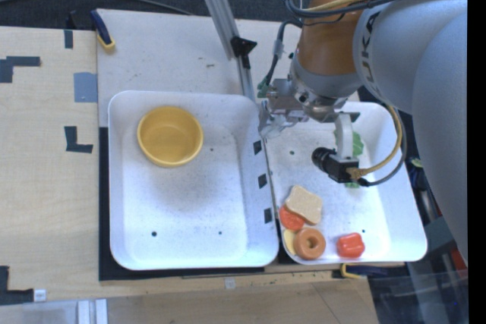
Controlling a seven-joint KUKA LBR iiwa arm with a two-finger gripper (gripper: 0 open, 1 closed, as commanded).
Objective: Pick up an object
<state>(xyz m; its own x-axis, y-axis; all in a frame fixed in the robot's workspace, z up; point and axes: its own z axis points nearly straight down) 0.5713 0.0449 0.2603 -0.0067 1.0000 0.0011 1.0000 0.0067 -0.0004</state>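
My gripper (270, 120) hangs over the far left corner of the right bin (402, 218), just beside the wall it shares with the left bin (115, 186). Nothing shows in its grasp. A yellow bowl (169, 135) sits upright at the far left of the left bin. Near the right bin's front edge lie a tan toast slice (304, 203), a red-orange piece (291, 220), a brown donut (310, 243) and a small red object (350, 244). A green item (356, 146) lies partly hidden behind the arm's cable.
A slanted metal pole (216, 4) runs from the top down to the bins' far edge near the gripper. The grey arm covers the right bin's far right part. A blue and yellow clamp (102, 29) lies on the bench at the back left.
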